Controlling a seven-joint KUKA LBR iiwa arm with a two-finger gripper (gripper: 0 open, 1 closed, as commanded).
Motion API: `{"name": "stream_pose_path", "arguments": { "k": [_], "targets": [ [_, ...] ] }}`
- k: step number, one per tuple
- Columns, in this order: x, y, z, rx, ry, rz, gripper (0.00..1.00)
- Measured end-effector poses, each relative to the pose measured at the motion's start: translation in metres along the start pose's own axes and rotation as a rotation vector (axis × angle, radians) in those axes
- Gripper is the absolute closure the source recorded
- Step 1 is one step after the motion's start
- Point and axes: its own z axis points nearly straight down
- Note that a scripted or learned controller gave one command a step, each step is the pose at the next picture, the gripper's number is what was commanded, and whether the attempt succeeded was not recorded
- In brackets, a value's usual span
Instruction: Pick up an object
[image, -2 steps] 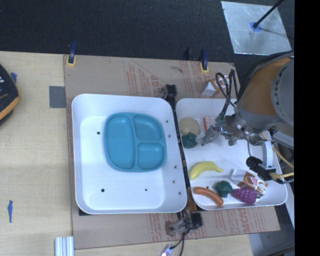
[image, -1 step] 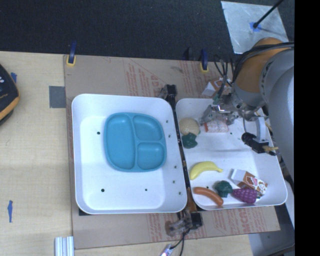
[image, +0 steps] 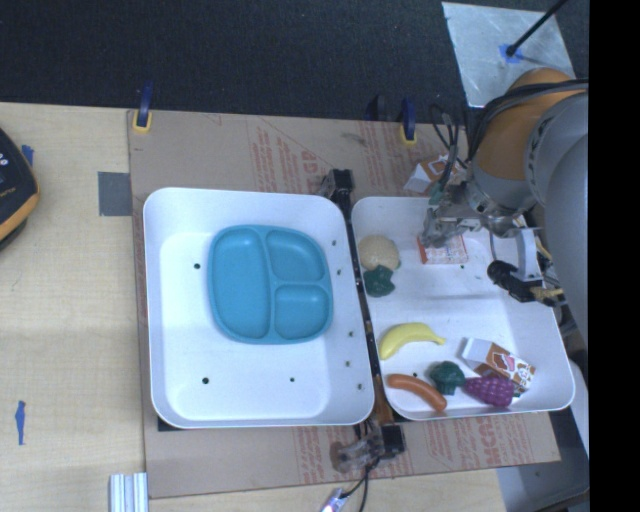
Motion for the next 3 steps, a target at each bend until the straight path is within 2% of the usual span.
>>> {"name": "stream_pose_path", "arguments": {
  "k": [1, 2, 3],
  "targets": [
    [0.0, 0.0, 0.0, 0.001, 0.0, 0.0, 0.0],
    [0.0, 0.0, -0.01, 0.001, -0.001, -0.006, 1.0],
    [0.0, 0.0, -0.01, 0.002, -0.001, -0.006, 0.0]
  ]
}}
